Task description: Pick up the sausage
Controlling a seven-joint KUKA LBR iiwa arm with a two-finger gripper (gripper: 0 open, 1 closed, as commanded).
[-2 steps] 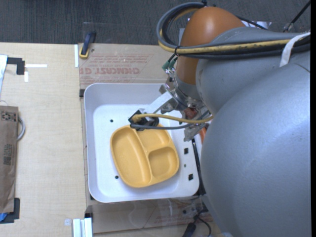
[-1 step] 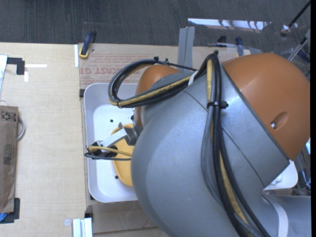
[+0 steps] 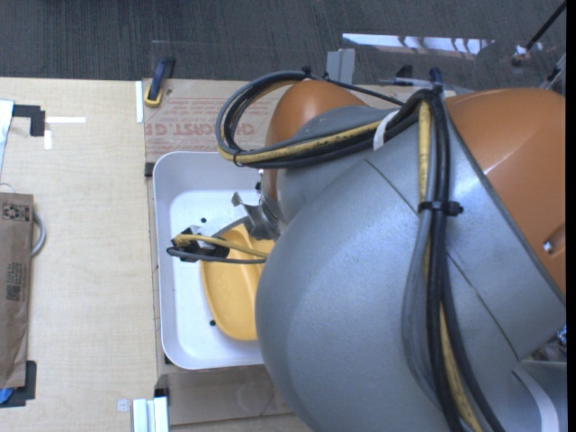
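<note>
My grey arm with its orange band [image 3: 405, 241] reaches in from the right and covers most of the white bin [image 3: 163, 268]. The gripper [image 3: 248, 212] is low inside the bin, near the bin's middle, and I see just a bit of grey metal under the wrist. A yellow-orange rounded object [image 3: 229, 300] lies on the bin floor right below the gripper, partly hidden by the arm. Whether the gripper touches it is hidden from me.
The bin rests on a cardboard sheet [image 3: 193, 115], with a small yellow and black tool [image 3: 160, 81] at the sheet's far left corner. A brown paper bag [image 3: 13, 277] lies on the wooden bench at the left edge.
</note>
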